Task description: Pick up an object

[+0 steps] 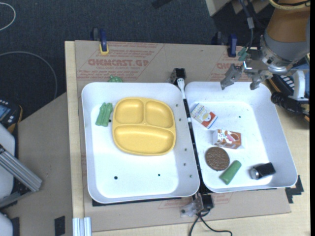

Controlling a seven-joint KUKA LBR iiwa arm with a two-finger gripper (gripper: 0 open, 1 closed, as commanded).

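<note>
Gripper (242, 77) sits above the far rim of the right bin (275, 127), near its back edge; two fingers spread apart, nothing between them. Arm comes in from the upper right, orange band above the grey wrist.

Right bin contents, nearest the gripper first:
- small white carton with red and orange print (203, 115), lying flat in the far left part of the bin, well clear of the fingers
- second small packet, red and brown print (228, 138), just toward the near side of the carton, mid-bin
- round brown disc (217, 158), just beside that packet on its near side
- green cylinder (230, 172), tilted, its upper end close against the disc's lower right edge
- small black and silver object (262, 170), near right corner, apart from the cylinder

Left bin (93, 146): yellow three-compartment plate (144, 126) in the far half; green ridged piece (104, 114) just beside the plate's left edge, lying lengthwise

Both bins rest on a brown board (78, 73) with red lettering; blue and yellow clamp (103, 40) at its far left edge
</note>
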